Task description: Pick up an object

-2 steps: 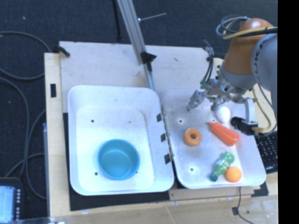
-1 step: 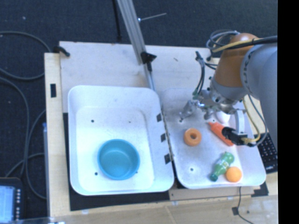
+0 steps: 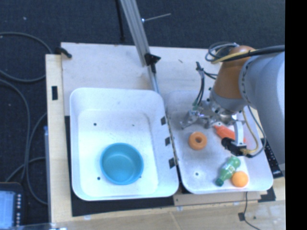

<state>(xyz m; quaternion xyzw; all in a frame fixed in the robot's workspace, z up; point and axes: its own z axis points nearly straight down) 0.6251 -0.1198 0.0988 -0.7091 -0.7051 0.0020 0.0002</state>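
Reaching into the right bin (image 3: 192,99) from the right, the arm's gripper (image 3: 204,118) hangs above its floor; fingers too small to tell if apart or together | orange ring (image 3: 197,141) lies just below the gripper, nearest target | carrot (image 3: 224,131), green bottle (image 3: 227,170), orange ball (image 3: 240,178) farther right | blue bowl (image 3: 122,163) in left bin (image 3: 81,128)

Arm (image 3: 261,87) cut off at right edge of frame, upper links out of view. Tool (image 3: 211,116) under the wrist in the right bin (image 3: 180,104), too small and cluttered to read fingers. Red-orange object (image 3: 223,131) partly covered by tool hardware, shape unclear. Aluminium rail (image 3: 134,25) runs off top edge. Dark device (image 3: 9,209) clipped at lower left corner.
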